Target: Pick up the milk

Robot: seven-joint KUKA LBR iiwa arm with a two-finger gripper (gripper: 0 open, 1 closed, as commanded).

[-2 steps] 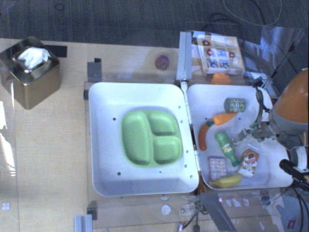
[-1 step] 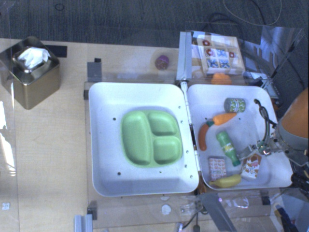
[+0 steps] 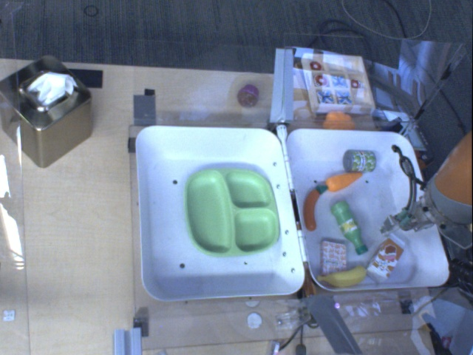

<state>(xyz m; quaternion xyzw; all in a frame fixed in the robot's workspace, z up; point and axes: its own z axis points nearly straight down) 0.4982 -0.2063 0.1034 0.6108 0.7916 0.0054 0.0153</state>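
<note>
Right bin crowded at front, open toward the back.

My pincer hangs just above the milk; right wall close on one side, banana and cracker pack near on the other. Green bottle, sausage, carrot and can block the bin's middle and left. Bare floor betw. can and milk, along the right wall.

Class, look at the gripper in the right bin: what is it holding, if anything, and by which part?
Nothing is visibly held. The gripper hangs just above the milk carton, which lies on the right bin floor.
</note>
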